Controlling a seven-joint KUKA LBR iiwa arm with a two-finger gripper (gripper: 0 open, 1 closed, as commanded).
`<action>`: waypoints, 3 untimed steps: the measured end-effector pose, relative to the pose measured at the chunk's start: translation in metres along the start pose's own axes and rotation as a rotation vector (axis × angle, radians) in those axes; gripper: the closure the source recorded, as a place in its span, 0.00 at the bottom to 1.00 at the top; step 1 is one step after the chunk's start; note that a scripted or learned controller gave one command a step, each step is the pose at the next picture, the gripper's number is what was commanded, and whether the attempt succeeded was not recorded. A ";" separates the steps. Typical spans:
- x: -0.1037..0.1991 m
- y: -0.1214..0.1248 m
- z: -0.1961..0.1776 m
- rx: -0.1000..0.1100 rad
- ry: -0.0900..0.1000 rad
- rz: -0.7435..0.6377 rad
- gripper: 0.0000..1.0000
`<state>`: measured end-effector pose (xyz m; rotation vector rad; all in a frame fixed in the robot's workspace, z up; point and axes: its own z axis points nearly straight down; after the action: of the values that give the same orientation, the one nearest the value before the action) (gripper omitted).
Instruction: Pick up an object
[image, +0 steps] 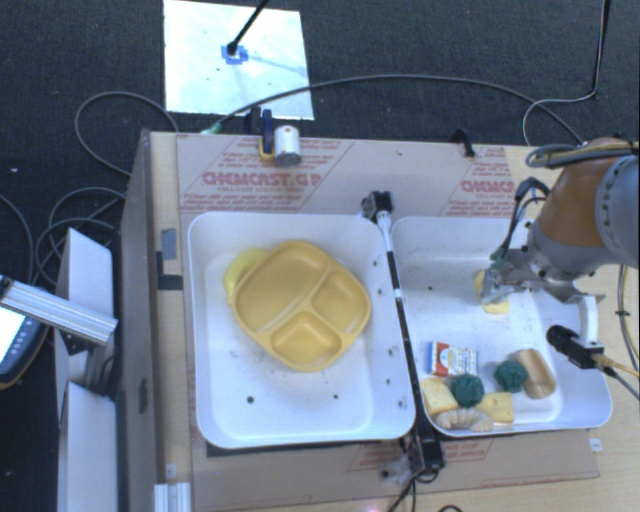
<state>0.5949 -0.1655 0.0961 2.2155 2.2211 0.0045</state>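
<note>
On the left side of the surface (330, 160) you have the left bin (230, 400), and lying in it a yellow divided tray (300, 305), tilted a little, with a second yellow piece (238, 272) peeking out from under its upper left edge. Between the two bins runs a dark divider strip (395, 290).

Move right and you reach the right bin (440, 260). Along its near edge you see a cluster of small things: a small red and white box (453, 357), a yellow block (437, 396) below it, a dark green ball (465, 389), a pale ridged piece (462, 417) at the very front, another yellow block (497, 407), a second green ball (510, 374) and a tan bread roll (537, 372) touching it.

Further up in the same bin, apart from that cluster, lies a small yellow object (495, 303). The gripper (497, 283) sits right down on it, with the grey arm (600, 215) reaching in from the right. You cannot tell from this angle whether the jaws are released or clenched, nor whether the yellow object is between them.
</note>
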 end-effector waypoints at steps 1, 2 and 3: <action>0.056 -0.045 0.012 0.005 0.001 -0.001 1.00; 0.065 -0.057 0.012 0.005 0.002 0.002 1.00; 0.079 -0.101 0.011 0.004 0.001 0.001 1.00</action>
<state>0.4941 -0.0870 0.0845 2.2199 2.2223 0.0017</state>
